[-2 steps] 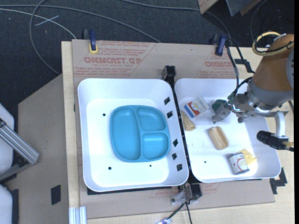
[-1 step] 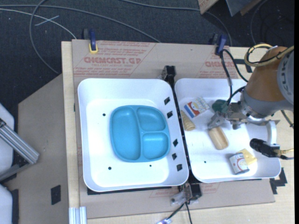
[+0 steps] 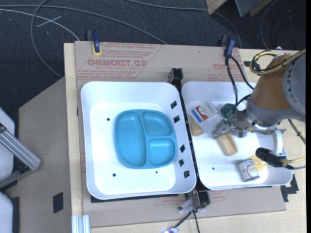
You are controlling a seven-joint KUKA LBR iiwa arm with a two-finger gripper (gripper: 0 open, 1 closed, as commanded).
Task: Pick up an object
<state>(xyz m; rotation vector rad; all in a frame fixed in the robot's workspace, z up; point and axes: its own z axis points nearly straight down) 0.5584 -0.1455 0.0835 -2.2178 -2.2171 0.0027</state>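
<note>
My gripper [image 3: 224,129] sits low in the right bin [image 3: 214,176], fingers apparently spread and holding nothing, just above the tan cylinder [image 3: 227,144] lying beside them.

Both bins, left [image 3: 92,130] and right [image 3: 214,176], look like smooth white plastic with a soft sheen. The blue tray [image 3: 145,139] in the left bin is smooth plastic too, slightly glossy along its ridges. Under the bins the worktop [image 3: 121,57] looks like a pale board under a printed protective film, matt, its edges raw. The arm [image 3: 277,93] has a smooth orange band and a grey casing with a dull shine; the parts at the jaws look like bare metal. In the right bin, the tan cylinder [image 3: 227,143] looks matt, like wood or cork. The small carton [image 3: 203,112] appears to be printed card. The floor [image 3: 39,42] is dark, rough carpet.
</note>
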